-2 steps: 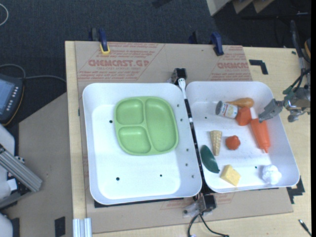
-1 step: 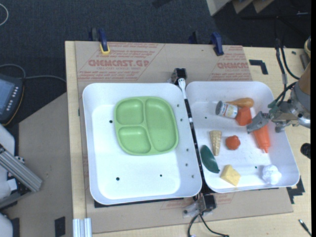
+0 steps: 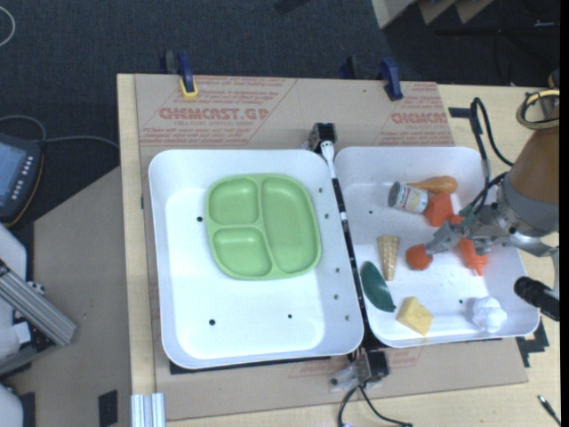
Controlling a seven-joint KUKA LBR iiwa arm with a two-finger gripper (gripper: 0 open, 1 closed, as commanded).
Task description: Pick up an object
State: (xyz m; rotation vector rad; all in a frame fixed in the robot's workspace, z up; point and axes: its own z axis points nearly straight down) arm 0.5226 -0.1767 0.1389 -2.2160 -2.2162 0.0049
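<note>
The right bin (image 3: 404,155) holds several small objects. My gripper (image 3: 460,235) hangs low over the bin's right part, on the grey arm with its orange band (image 3: 539,173). A round red object (image 3: 418,257) lies just left of the gripper, and an orange piece (image 3: 472,253) lies right under it. Behind the gripper are a red-orange piece (image 3: 437,208), a small jar lying on its side (image 3: 408,197) and an orange roll (image 3: 437,185). I see nothing lifted off the bin floor.
A tan cone (image 3: 389,253), a dark green piece (image 3: 377,287), a yellow wedge (image 3: 414,315) and a white crumpled lump (image 3: 486,313) lie toward the right bin's front. The left bin (image 3: 178,265) holds a green divided plate (image 3: 264,226). Black cables (image 3: 481,132) run at the back right.
</note>
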